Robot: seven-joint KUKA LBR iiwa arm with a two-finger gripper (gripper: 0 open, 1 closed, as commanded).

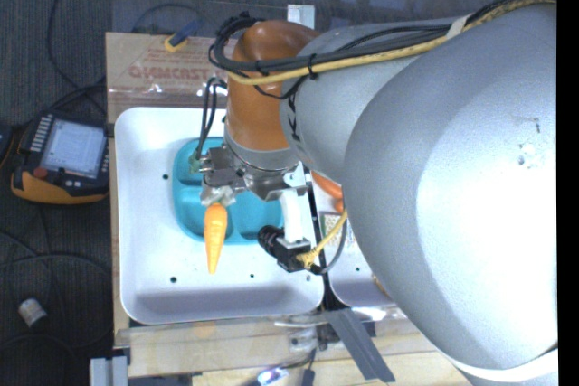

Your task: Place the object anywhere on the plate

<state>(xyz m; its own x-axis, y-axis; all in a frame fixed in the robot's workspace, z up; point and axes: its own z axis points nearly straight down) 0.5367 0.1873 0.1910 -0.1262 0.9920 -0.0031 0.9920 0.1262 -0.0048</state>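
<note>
Gripper [220,194] w/ orange tapered carrot [214,236]

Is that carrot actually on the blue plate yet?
Partly: the carrot has its thick end over the blue plate, its tip past the rim. Resting or held: cannot tell.

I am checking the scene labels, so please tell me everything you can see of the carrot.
The carrot is orange and cone-shaped, smooth like a plastic toy. It points its thin tip toward the near edge of the left bin. Its thick end is at the gripper, directly below it, and overlaps the near edge of the blue plate; the tip extends over the white bin floor. Whether it is held or resting, I cannot tell.
</note>
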